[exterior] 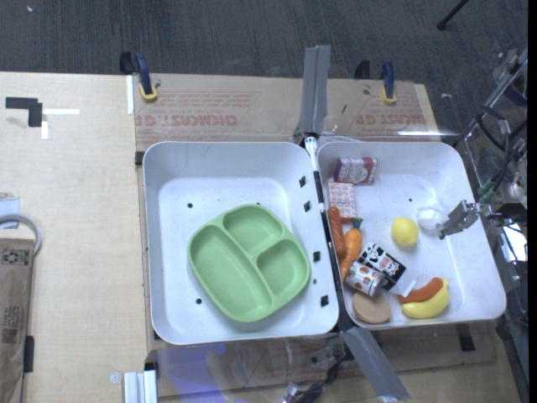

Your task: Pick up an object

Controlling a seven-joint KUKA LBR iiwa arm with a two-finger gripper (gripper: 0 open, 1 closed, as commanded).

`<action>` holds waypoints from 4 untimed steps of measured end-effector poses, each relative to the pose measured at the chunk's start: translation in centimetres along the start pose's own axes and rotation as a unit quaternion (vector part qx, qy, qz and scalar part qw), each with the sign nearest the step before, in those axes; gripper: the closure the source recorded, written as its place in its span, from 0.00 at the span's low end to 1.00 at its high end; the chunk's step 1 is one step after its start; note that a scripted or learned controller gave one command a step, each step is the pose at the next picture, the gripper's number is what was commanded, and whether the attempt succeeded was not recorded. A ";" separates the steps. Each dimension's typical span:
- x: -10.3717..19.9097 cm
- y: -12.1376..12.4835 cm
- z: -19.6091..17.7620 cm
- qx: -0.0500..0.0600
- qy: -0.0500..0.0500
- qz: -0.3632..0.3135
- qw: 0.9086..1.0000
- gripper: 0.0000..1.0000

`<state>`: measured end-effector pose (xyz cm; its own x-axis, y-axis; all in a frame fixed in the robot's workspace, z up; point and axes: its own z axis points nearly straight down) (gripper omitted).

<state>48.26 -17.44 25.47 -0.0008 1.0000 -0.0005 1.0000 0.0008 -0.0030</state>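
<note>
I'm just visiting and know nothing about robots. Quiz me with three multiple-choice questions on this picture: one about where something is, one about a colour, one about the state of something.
1. Where does the divided plate lie?
A. in the left bin
B. in the right bin
C. on the wooden bench outside the bins

2. What colour is the round fruit, the lemon, in the right bin?
A. purple
B. yellow
C. blue

3. How is the gripper placed?
A. resting on the divided plate
B. over the right bin's right side, with nothing seen between its fingers
C. lifting the banana high above the bench

Answers:
1. A, the green plate sits inside the left bin.
2. B, it is plainly yellow.
3. B, it hangs near the right wall, while the banana lies on the bin floor.
</note>
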 end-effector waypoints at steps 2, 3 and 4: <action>3.4 3.9 16.4 0.000 0.000 -0.043 0.999 0.00; 3.3 3.9 15.5 0.000 0.000 -0.041 0.999 1.00; 3.3 3.9 15.5 0.001 0.000 -0.041 0.999 0.00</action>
<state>52.08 -14.17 9.91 -0.0828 0.9966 0.0007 0.9966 0.0828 -0.0042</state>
